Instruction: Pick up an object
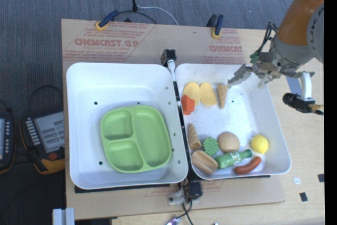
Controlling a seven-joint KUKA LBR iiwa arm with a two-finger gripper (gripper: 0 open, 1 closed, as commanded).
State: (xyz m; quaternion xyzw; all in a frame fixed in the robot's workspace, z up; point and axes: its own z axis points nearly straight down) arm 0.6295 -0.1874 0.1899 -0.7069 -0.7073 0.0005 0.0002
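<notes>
The right bin (274, 129) holds several toy foods. At its back lie two yellow pieces (191, 90), a tan cone (221, 95) and an orange-red piece (188, 105). Near the front are a round bun (228, 141), a lemon (259, 144), a green bottle (233, 158), a red sausage (247, 166), a brown roll (204, 162) and a green piece (210, 145). My gripper (235, 76) hovers over the bin's back right part, just right of the cone and above it. Nothing hangs from it.
The left bin (84, 87) carries a green divided plate (137, 138). A tan stick (194, 137) lies by the wall between the bins. Clamps (215, 26) and a cable sit at the bench's back edge. The arm (297, 23) reaches in from the upper right.
</notes>
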